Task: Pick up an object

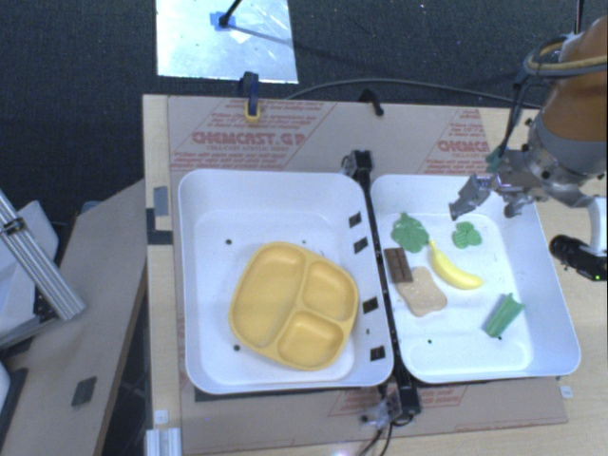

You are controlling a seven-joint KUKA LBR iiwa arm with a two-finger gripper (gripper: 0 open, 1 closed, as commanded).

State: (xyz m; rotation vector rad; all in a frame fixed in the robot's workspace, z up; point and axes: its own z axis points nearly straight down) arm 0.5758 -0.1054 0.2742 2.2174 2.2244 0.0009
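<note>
The right bin (541, 350) holds several toy foods: a yellow banana (453, 269), a dark green leafy piece (409, 233), a small green broccoli (466, 236), a brown bar (398, 265), a tan toast slice (421, 294) and a green wedge (503, 314). My gripper (492, 199) hangs over the bin's back edge, above and just behind the broccoli. Its two fingers are spread apart with nothing between them.
A yellow divided plate (294, 305) lies in the left bin (204, 255). A black divider (375, 274) runs between the bins. A blue and yellow clamp (251, 97) sits on the board behind the left bin. An aluminium rail (33, 259) stands at the far left.
</note>
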